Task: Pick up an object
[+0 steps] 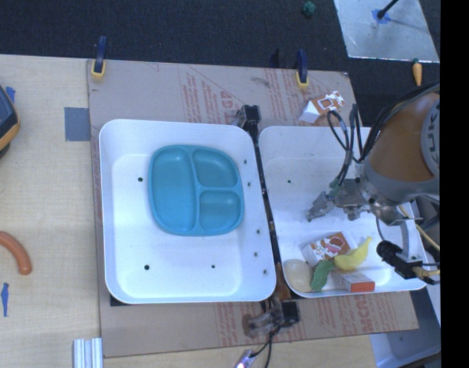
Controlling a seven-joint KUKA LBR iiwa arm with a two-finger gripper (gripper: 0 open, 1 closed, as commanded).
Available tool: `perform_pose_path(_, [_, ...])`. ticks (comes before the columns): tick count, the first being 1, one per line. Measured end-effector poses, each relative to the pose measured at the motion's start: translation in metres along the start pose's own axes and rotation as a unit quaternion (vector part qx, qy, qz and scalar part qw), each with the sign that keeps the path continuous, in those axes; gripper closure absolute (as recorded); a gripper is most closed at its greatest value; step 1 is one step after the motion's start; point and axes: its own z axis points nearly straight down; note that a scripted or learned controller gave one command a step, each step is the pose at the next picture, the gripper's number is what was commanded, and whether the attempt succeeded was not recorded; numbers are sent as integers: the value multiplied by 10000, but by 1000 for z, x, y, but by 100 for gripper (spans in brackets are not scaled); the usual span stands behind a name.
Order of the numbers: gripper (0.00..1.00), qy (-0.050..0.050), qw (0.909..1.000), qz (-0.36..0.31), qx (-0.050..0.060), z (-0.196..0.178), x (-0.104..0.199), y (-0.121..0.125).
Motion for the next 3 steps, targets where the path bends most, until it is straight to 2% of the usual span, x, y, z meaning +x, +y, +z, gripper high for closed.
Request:
perform_pose_path(1, [0,-1,10000,9,-19,17,-34,119])
perform_pose_path(2, [0,-4,10000,20,-26,17,-66,119])
perform_pose_path(3, [0,-8,10000,15,-38,-114,-80,119])
